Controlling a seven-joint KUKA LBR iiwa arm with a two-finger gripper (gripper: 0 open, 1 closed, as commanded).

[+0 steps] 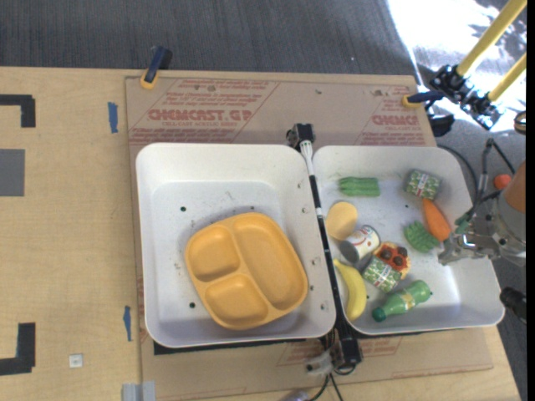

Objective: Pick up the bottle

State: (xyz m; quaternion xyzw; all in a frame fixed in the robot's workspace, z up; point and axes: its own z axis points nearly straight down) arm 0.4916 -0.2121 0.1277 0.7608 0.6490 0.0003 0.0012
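Green bottle (402,299) well below-left of fingers (456,249)

bottle (402,300) hemmed by banana (354,288) (left), open rt

- We see a light wooden bench top (67,249) with black tape marks and blue tape bits.
- We see a brown printed cardboard sheet (209,111) lying on it.
- Beyond, dark grey carpeted floor (209,15) catches bright light at upper right.
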